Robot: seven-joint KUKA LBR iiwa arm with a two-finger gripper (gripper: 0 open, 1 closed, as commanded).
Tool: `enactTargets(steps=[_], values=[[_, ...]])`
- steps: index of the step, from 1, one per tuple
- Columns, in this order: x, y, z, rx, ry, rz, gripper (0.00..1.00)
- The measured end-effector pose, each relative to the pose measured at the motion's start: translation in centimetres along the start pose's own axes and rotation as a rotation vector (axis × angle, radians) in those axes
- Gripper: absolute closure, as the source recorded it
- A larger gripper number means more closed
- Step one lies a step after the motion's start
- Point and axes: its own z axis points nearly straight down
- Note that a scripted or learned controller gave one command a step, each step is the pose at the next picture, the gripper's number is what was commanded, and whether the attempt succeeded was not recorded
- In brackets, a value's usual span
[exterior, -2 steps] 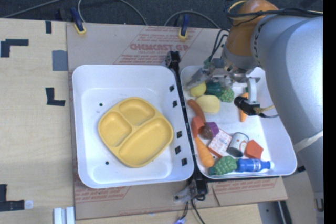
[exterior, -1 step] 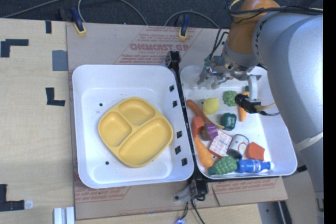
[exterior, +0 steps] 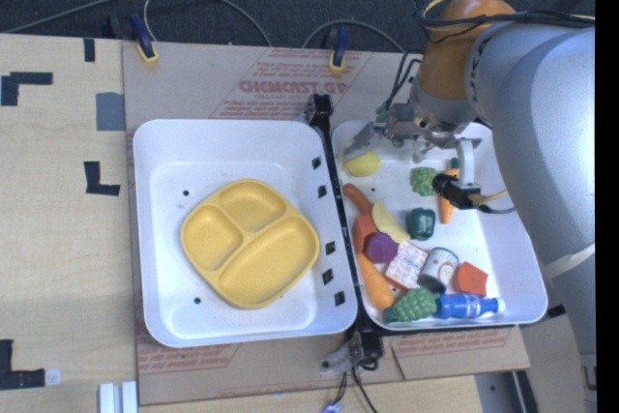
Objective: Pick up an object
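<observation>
Lemon (exterior: 363,164) just below hand (exterior: 372,138)

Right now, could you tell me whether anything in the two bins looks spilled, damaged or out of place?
Nothing stands out. The yellow plate lies flat in the left bin, and the toy food sits jumbled but contained in the right bin.

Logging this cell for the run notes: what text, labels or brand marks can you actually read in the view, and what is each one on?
"CHEMCAST" in red, repeated, on the brown protective sheet under the bins; the smaller red lines beneath it are too blurred to read.
Small white carton with red print, in the right bin: too small to read.
Blue bottle, right bin: no legible label.
</observation>
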Motion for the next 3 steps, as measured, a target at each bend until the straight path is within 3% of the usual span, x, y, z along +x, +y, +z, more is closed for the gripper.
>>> enactTargets(steps=[1, 3], values=[[0.08, -0.69, 1.77, 0.023, 0.002, 0.004, 0.00], [-0.17, -0.63, 1.82, 0.021, 0.006, 0.003, 0.00]])
